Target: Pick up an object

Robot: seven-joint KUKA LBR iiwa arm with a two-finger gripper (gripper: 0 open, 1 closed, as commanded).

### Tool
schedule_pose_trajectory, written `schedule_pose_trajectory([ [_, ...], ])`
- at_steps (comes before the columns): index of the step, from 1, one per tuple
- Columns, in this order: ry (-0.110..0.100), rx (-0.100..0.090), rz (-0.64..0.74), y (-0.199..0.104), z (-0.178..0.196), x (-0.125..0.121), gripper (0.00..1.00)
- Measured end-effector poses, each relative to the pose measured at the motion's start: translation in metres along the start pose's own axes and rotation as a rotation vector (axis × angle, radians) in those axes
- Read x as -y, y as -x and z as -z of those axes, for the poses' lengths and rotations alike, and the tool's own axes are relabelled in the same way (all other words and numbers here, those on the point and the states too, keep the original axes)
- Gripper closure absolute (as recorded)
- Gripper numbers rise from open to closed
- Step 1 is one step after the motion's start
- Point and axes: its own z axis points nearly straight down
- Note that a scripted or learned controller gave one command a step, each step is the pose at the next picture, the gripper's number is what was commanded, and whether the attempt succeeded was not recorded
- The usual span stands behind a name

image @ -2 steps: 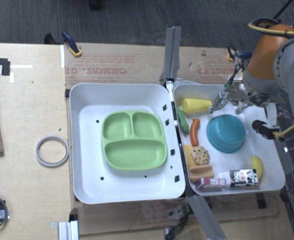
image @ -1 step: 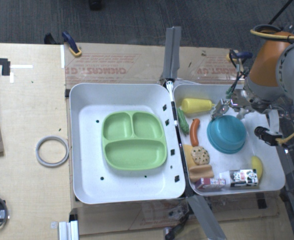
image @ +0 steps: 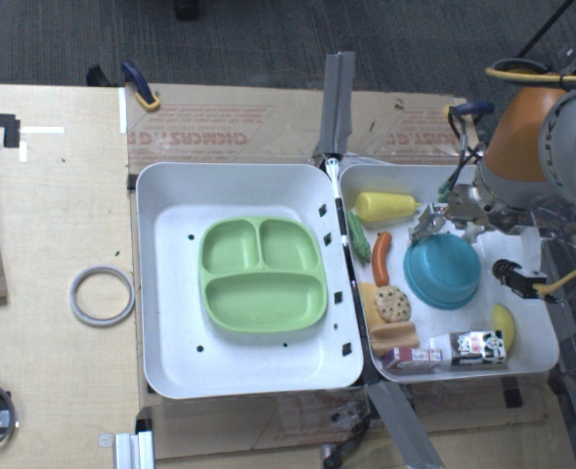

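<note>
Right bin (image: 540,358): contents noted. A blue bowl (image: 443,270) is seated upright at centre. A yellow corn cob (image: 384,205) is laid flat at the far side. An orange carrot (image: 380,258) and a green pod (image: 358,235) are seen lengthwise by the left wall. A cookie (image: 392,305), a small carton (image: 479,347) and a yellow banana (image: 504,323) are found nearer the front.

- My arm (image: 552,154) reaches in from the right, orange band above the wrist.
- My hand (image: 432,221) hangs low at the arm's far end, tilted downward.
</note>
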Motion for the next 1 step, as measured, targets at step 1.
schedule_pose_trajectory([
  [1,-0.001,-0.001,0.058,0.0027,-0.0004,0.0245,0.0],
])
